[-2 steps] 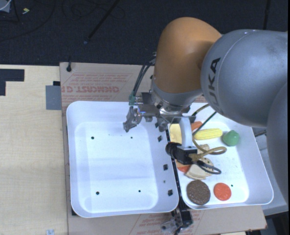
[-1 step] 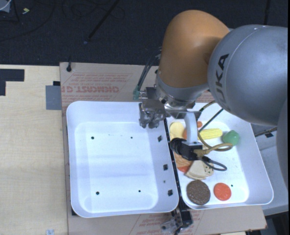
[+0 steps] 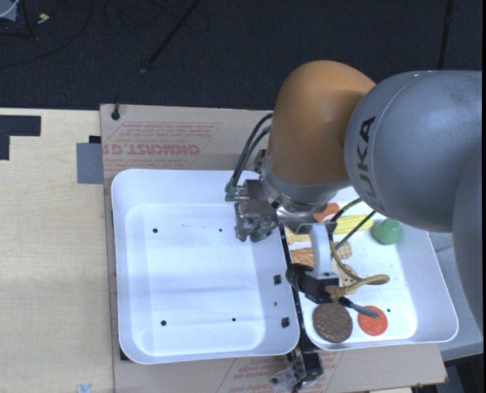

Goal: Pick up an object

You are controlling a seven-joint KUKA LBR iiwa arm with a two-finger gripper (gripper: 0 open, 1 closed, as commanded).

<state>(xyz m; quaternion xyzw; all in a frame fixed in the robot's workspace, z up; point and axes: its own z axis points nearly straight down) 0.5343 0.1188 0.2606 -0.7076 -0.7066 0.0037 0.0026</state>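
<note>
kuka-lettered arm; jaws over cluttered bin

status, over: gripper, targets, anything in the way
Gripper by left bin's right wall, no object seen held. Green ball, brown disc, orange disc in right bin. Arm hides part of it.

Arm: broad grey casing, smooth, rounded, soft sheen. Dark lettering on casing near wrist end, reads KUKA, letters lying sideways. Orange band: glossy dome-like shell, brownish orange, highlight on top. Under it, pale grey ring, darker seam at rim. Thin dark cables loop down band's left side, one greenish near lower end. Gripper: small boxy dark-grey metal block, hard edges.
</note>
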